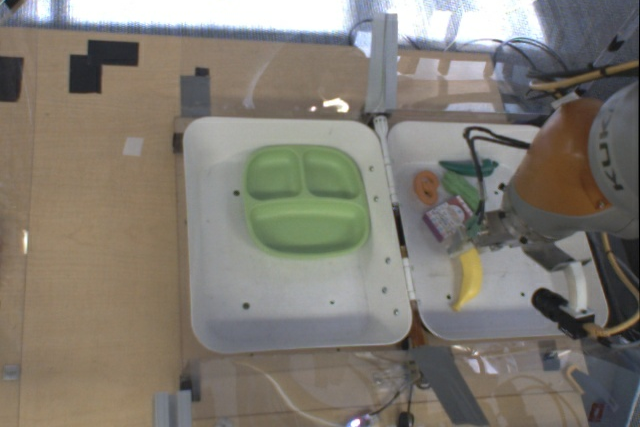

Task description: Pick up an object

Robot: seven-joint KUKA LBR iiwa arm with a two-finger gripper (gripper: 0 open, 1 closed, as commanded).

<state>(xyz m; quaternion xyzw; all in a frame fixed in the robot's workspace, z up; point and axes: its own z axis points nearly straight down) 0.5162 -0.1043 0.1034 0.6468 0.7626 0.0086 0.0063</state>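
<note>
Hovering: gripper (478, 233) btwn packet (446, 218) & banana (467, 279).

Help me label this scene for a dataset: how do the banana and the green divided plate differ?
The banana is yellow, slim and curved; the green divided plate is pale green, broad and rounded-rectangular with three compartments. The banana is far smaller than the plate. The banana lies in the right bin among other small items, close to the gripper; the plate sits alone in the left bin. Both rest flat on a white bin floor.

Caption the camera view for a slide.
Arm's gripper low in right bin among banana and small items; green tray in left.
</note>
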